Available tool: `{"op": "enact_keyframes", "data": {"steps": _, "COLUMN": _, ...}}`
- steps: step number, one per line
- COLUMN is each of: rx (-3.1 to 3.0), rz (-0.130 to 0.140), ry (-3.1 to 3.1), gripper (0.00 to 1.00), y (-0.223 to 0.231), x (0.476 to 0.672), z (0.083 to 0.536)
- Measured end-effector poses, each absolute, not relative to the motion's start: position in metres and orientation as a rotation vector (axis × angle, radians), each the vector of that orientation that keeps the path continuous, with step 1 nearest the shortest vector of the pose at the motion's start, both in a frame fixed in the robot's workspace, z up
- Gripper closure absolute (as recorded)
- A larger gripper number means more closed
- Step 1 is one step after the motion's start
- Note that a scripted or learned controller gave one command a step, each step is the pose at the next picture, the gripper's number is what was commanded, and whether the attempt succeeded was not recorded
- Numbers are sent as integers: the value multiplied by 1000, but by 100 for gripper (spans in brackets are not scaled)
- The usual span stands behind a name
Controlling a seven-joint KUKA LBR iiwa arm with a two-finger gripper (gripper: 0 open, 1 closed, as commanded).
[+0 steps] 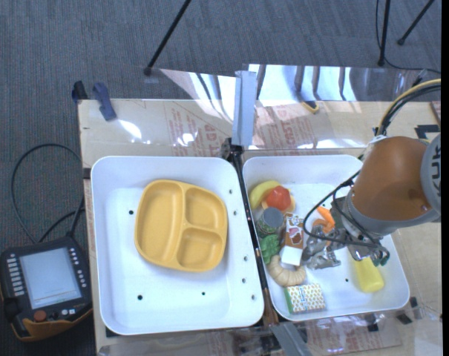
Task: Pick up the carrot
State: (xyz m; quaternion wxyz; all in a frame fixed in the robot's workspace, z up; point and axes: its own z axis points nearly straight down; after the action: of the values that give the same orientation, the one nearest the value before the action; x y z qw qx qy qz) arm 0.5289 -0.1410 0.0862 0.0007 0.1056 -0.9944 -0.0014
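STEP: approach, carrot not yet grasped | CLAW: gripper low in right bin, finger state unreadable | CARROT: just above claw, beside tomato | NEXT: judged, shift over carrot, descend, close.

the gripper hangs low in the right bin, just beside the orange carrot, which pokes out at the arm's edge. a banana, tomato and yellow bottle lie nearby. the left bin holds a yellow divided plate.
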Motion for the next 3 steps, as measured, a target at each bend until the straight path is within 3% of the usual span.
{"op": "enact_keyframes", "data": {"steps": 1, "rx": 838, "rz": -3, "ry": -3030, "gripper": 100, "y": -212, "x": 558, "z": 87}}
{"op": "enact_keyframes", "data": {"steps": 2, "rx": 337, "rz": -2, "ry": -3126, "gripper": 100, "y": -157, "x": 529, "z": 194}}
{"op": "enact_keyframes", "data": {"steps": 3, "rx": 771, "rz": -3, "ry": -3047, "gripper": 100, "y": -145, "x": 498, "z": 87}}
